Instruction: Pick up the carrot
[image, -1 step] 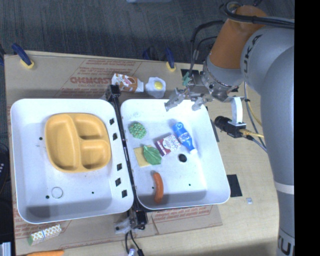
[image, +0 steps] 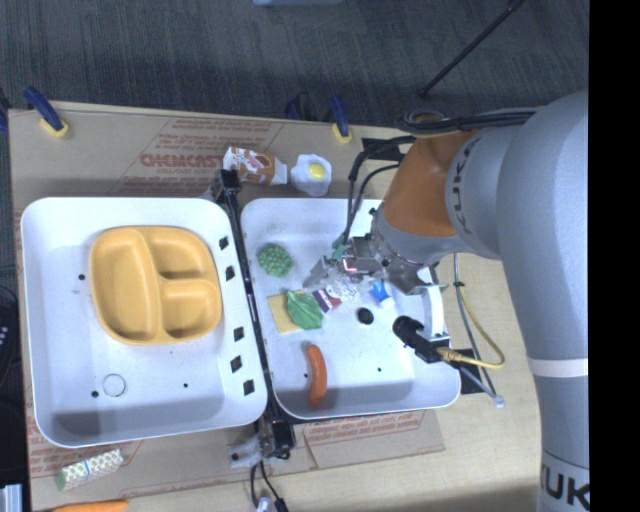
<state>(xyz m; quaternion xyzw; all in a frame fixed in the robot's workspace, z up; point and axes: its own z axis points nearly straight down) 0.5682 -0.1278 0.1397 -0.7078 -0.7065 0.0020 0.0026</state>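
Near the right bin's (image: 395, 395) front edge we see the carrot (image: 316, 372); gripper (image: 338, 272) hovers mid-bin, finger state indeterminable.

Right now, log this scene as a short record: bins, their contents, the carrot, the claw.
left bin: holds a yellow tray with compartments
right bin: holds the carrot, a green ball, a leaf on a yellow slice, a black disc
carrot: lies near the front wall of the right bin, apart from the other items
claw: over the middle of the right bin, behind the carrot and not touching it
task state: carrot not yet picked up
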